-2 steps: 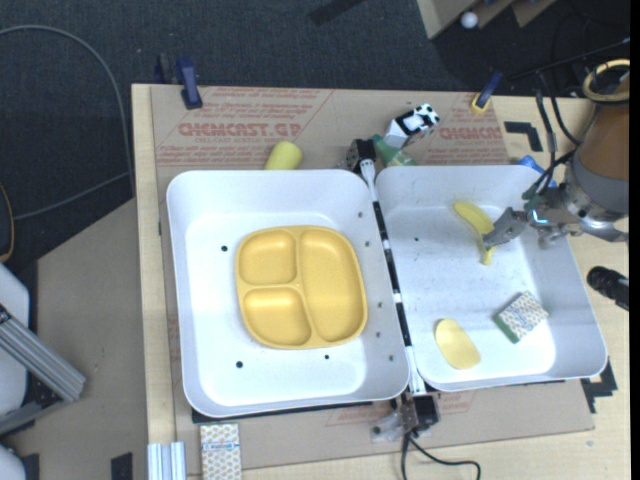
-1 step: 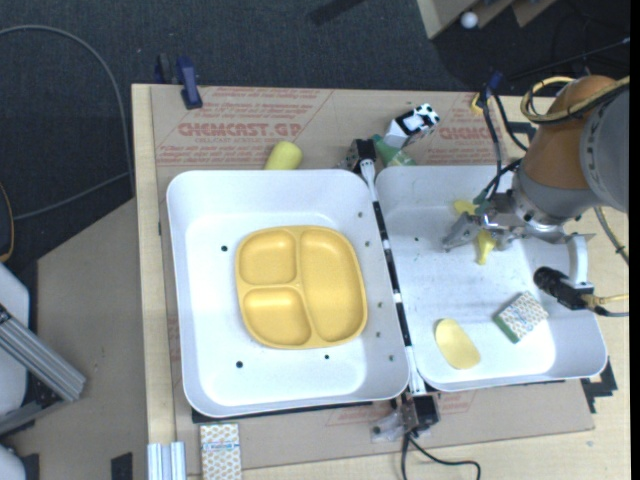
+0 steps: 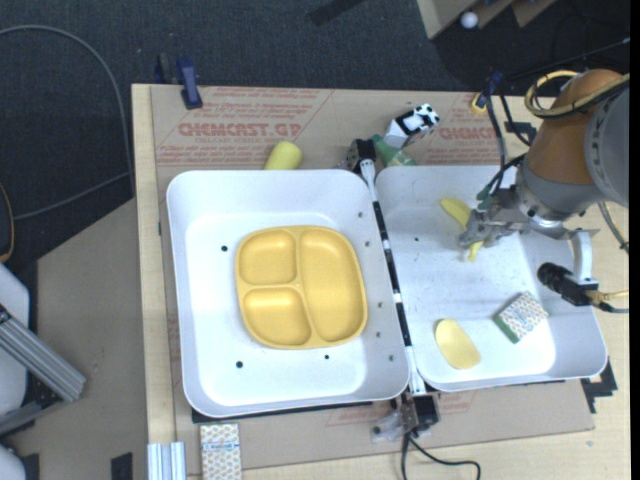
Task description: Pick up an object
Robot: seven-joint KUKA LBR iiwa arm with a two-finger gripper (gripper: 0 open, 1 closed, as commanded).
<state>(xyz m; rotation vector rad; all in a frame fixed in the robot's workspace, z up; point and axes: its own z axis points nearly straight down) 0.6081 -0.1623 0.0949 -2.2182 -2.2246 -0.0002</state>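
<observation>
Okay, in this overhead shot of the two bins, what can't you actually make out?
- Camera view: whether the hand holds the yellow piece beside it; too small and blurred to tell.
- Camera view: part of the right bin floor, hidden under the arm.
- Camera view: what the black-and-white thing behind the right bin is; too small to identify.

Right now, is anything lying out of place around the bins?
Yes: a yellow object lies on the bench beyond the left bin, and a black-and-white toy sits just past the far rim of the right bin.
</observation>
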